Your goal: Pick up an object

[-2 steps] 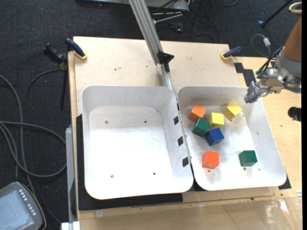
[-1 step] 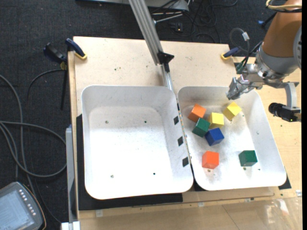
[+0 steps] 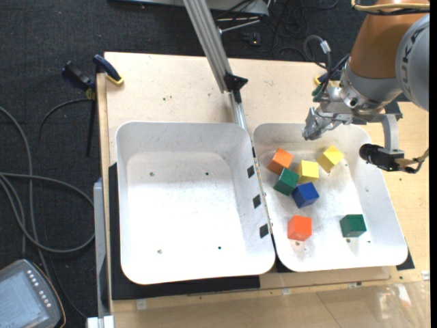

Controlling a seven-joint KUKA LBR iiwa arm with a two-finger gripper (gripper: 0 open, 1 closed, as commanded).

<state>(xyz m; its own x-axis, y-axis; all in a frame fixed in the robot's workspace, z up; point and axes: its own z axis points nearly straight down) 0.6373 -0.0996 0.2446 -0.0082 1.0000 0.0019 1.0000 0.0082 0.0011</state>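
Grey two-finger gripper (image 3: 315, 131) poised over the far rim of the right shallow white plastic bin (image 3: 382, 251); whether it is open or closed cannot be told. Nothing is seen in its grasp. The bin holds seven small cubes: two yellow (image 3: 330, 158), two orange (image 3: 299, 227), two green (image 3: 352, 225), one blue (image 3: 305, 194). Risk: five cubes cluster touching, so a descent may nudge neighbours or strike an edge and slip.

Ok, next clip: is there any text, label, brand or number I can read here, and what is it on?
No text reads clearly in this view.
Arm: dark marks at the right edge of its grey shell look like part of a logo, cut off by the frame, not readable.
Handheld screen at bottom left: too blurred to read.
Blocks, such as the blue block, and the right bin: plain, no markings.
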